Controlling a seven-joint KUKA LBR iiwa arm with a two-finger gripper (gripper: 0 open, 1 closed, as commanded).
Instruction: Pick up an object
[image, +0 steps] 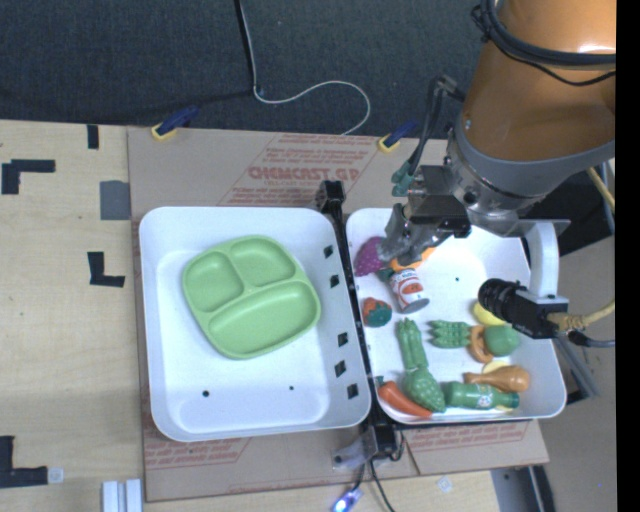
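carrot (398, 398) and green bottle (480, 397) are lying well below the gripper (404, 243), which is reaching down at the purple toy (368, 256) just beside it; grip unclear. approach step underway; next calls for a firm closing.

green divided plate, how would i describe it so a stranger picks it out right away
Of the two white bins side by side, go to the left bin. The green divided plate lies flat in its middle. It is pale green with three compartments, far bigger than the small toy foods crowded in the right bin.
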